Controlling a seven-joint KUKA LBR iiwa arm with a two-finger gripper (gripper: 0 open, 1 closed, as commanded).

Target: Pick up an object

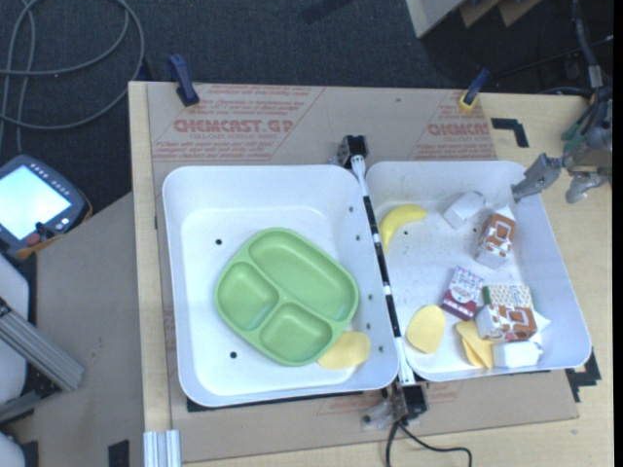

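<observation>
My gripper (555,183) hangs over the far right rim of the right bin (569,300), open, with nothing between its fingers. In that bin lie a yellow banana (401,222), a small white block (463,207), an orange-and-white carton (495,236), a pink packet (463,292), a round yellow piece (425,329), a yellow wedge (474,344) and a patterned box (512,316). The carton and white block lie closest to the gripper, down and to its left. The left bin (185,261) holds a green divided plate (285,295) and a pale yellow piece (344,350).
A black hinge strip (378,261) runs between the two bins. Blue and yellow clamps (182,78) grip the far edge of the cardboard-topped bench. A tablet (34,205) sits off the bench at the left, and cables lie on the floor beyond.
</observation>
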